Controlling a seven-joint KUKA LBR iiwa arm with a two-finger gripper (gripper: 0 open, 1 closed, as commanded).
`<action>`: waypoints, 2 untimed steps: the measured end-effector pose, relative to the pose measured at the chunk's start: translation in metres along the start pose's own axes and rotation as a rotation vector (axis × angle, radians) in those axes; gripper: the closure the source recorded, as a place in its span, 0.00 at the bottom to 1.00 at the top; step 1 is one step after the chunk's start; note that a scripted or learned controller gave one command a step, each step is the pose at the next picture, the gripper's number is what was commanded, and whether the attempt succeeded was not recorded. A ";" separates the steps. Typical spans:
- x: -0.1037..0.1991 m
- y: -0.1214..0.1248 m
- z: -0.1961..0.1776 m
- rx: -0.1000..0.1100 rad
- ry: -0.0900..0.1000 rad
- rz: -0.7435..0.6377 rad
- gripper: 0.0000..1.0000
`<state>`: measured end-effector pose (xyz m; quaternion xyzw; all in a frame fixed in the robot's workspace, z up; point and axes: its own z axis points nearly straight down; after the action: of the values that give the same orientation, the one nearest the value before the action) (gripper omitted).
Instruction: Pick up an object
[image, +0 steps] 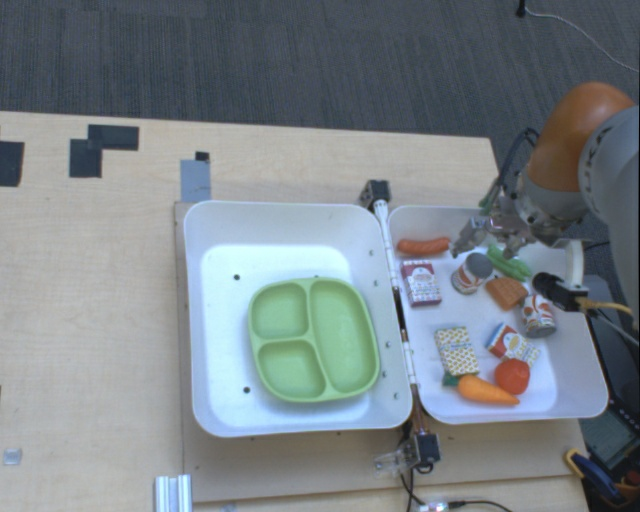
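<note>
My gripper (492, 238) hangs over the back of the right bin (580, 395), open, with nothing between its fingers. Just below it lie a grey can (472, 272) on its side and a green pod (511, 266). A brown biscuit-like piece (506, 292) sits beside them. Further left are an orange-red sausage (423, 245) and a red and white carton (421, 283). Toward the front lie a patterned box (456, 350), a small colourful packet (511, 343), a red tomato (513, 375) and a carrot (486, 391). Another small can (540, 315) rests at the right.
The left bin (215, 300) holds a green divided plate (313, 340). A ridge (393, 300) separates the two bins. The arm's orange band (580, 125) and grey wrist reach in from the right above the bin's back right corner.
</note>
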<state>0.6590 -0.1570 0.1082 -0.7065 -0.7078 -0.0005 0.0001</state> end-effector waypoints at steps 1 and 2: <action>0.040 -0.059 0.022 -0.006 -0.002 0.001 0.00; 0.053 -0.101 0.021 -0.008 -0.002 0.001 0.00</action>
<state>0.5575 -0.1043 0.0869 -0.7068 -0.7074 -0.0024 -0.0034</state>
